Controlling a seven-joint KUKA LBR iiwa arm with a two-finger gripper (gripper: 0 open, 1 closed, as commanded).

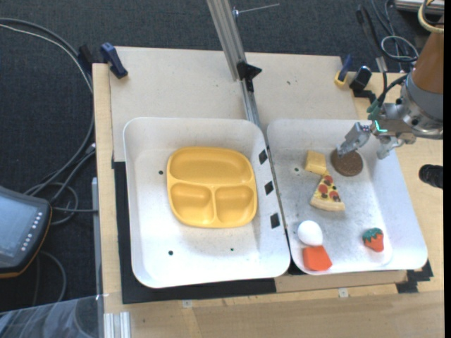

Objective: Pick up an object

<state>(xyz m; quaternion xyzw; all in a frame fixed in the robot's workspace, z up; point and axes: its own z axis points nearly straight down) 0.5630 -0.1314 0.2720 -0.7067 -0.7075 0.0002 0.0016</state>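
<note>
Yellow tray (211, 186), white bins (141, 252), brown cookie (347, 165), white egg (309, 232), red/green strawberry (373, 239), prob.

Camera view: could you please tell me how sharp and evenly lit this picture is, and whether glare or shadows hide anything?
Camera view: lighting is soft and even, with no strong glare on the yellow tray; shadows are faint; the pizza slice and egg look slightly soft, and the gripper is a bit blurred over the brown cookie.

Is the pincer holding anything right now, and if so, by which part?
Nothing is held. The pincer hangs open over the right bin, one finger just above the brown cookie's top edge; the cookie lies flat on the bin floor.
</note>
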